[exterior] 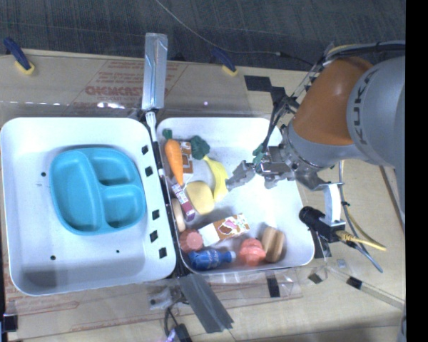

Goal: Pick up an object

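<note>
The gripper is held over the right bin, beside the banana. Its grip state cannot be told.

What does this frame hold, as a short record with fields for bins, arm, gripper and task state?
left bin: holds a blue tray
right bin: carrot, banana, broccoli, lemon, carton, bottle, bun and other small items
arm: reaches in from the right, over the right bin
gripper: low over the right bin, beside the banana
fingers: state unclear
task state: nothing seen held
</note>
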